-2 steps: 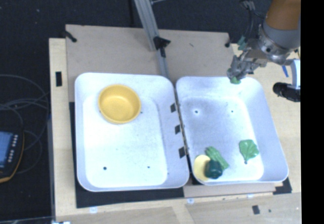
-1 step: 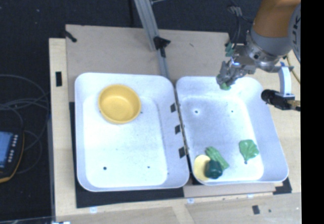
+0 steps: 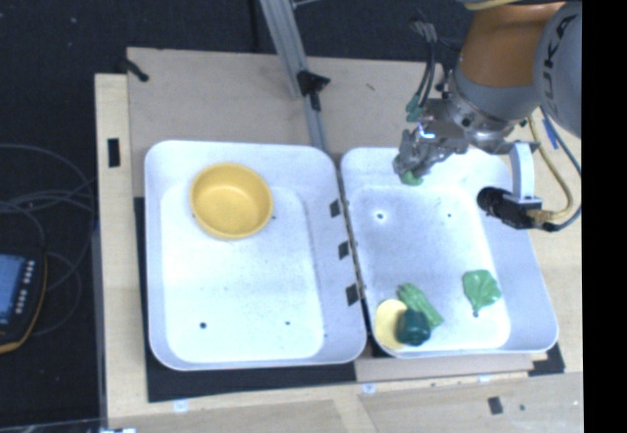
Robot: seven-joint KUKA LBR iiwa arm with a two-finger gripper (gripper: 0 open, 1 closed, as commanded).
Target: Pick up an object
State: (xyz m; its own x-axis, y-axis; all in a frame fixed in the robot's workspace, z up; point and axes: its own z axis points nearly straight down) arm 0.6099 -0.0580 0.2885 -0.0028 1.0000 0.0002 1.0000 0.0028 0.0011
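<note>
My gripper hangs over the far left part of the right bin. A small green object peeks out at its tips, and the gripper looks shut on it. Along the right bin's near edge lie a green leafy piece, a green elongated toy, a small yellow piece and a dark teal ball. A yellow bowl sits in the far left part of the left bin.
A grey metal post slants down to the divider between the bins. A black fitting with cables hangs off the arm over the right bin's right side. The tan bench runs behind the bins.
</note>
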